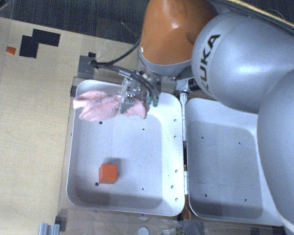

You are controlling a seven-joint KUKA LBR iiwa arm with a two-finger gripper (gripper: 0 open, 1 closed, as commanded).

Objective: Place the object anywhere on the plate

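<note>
Small orange-red block [108, 173], squarish, sits low in left bin [123, 201], near front wall, open floor around it. Gripper [133, 100] over pink cloth [102, 106] at back edge; jaw state unreadable

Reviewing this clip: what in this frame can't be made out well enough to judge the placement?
- Gripper: blurred and small in the camera view; finger state unreadable.
- Pink object in the left bin: smeared; its right end is overlapped by the gripper, so grasp or mere contact is unclear, as is what it is.
- Right bin: far side covered by the arm.
- Orange block: clear.
</note>
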